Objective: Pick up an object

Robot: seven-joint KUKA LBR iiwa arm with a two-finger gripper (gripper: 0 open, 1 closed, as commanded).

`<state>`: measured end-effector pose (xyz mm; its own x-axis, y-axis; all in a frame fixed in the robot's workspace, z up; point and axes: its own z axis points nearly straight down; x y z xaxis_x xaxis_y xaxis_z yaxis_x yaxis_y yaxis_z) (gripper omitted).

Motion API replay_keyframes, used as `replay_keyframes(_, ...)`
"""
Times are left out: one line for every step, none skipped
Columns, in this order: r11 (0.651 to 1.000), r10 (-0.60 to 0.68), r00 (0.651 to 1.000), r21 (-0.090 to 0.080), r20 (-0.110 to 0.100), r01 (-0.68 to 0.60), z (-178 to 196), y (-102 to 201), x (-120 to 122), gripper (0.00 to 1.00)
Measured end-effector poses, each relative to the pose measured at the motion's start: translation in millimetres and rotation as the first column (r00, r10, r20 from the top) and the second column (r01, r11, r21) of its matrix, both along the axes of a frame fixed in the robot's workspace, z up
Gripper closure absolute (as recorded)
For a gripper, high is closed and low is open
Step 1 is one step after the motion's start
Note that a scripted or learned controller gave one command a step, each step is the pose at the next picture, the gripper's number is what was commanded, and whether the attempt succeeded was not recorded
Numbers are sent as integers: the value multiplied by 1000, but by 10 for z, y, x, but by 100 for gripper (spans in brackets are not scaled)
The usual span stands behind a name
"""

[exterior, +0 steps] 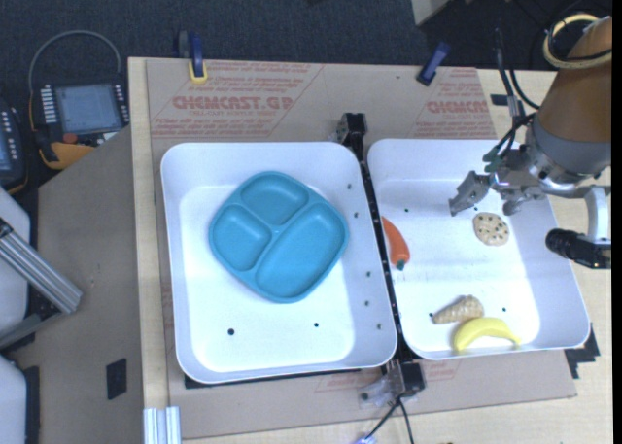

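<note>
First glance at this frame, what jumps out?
The blue divided plate in the middle of the left bin. In the right bin, the gripper hangs open just above a cookie, with a banana near the front edge and a carrot along the left wall.

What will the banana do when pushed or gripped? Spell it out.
The banana is curved and looks smooth, so it would probably pivot or slide rather than roll. It lies beside the bin wall, which may block a finger.

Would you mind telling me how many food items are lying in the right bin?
4: a carrot against its left wall, a cookie below the claw, and a shell-shaped pastry beside a banana near the front.
</note>
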<state>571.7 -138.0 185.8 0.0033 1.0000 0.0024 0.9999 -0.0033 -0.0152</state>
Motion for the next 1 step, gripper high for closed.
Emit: replay_keyframes(1000,4,1000,-2,15,-4,84,4,33,0)
